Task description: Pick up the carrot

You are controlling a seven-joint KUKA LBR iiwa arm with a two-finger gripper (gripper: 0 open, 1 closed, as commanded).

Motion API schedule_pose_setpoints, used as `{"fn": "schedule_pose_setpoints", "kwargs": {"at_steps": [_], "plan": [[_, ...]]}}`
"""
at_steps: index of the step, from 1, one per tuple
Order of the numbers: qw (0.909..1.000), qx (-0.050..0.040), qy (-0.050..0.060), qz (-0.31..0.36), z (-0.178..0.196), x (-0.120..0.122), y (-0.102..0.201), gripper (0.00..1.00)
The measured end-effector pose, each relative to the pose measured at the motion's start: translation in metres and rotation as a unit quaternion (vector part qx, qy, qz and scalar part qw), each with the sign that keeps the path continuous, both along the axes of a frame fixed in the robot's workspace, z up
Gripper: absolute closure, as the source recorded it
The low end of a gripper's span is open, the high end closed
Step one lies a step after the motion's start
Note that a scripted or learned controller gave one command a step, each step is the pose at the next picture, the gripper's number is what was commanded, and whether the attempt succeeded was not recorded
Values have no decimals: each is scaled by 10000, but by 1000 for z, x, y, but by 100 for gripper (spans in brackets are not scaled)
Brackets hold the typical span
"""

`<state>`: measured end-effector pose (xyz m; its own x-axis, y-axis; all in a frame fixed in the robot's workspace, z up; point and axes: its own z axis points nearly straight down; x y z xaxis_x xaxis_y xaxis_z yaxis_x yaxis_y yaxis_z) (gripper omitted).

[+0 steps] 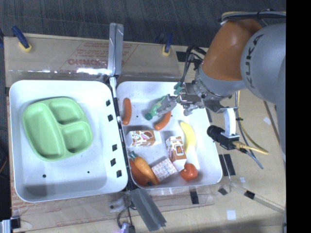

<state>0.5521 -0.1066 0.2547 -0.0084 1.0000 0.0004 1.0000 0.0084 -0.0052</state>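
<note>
The carrot [141, 168] lies at the right bin's [212, 152] seven o'clock corner, touching a small carton [164, 169]. Well apart, toward twelve o'clock, the gripper [171, 102] hovers over a green-topped orange piece [160, 114]; I cannot tell how its fingers stand.

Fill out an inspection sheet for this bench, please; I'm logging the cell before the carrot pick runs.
Surface: two white bins side by side; right bin holds the toy food, left bin holds a green divided plate.
Job's things: carrot lies in the right bin's near left corner, untouched.
Clutter: sausage, banana, tomato, three small cartons, one at, and an orange-red piece with a green item beneath the end effector.
Grippers: end effector sits over the right bin's far middle, away from the carrot; finger state unclear.
Cables: black cables by the wrist; yellow cable at right.
Surroundings: blue clamps on the far edge.
</note>
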Motion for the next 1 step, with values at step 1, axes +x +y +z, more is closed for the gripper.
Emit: {"fn": "schedule_pose_setpoints", "kwargs": {"at_steps": [1], "plan": [[10000, -5, -2, 1, -57, 9, 83, 0]]}}
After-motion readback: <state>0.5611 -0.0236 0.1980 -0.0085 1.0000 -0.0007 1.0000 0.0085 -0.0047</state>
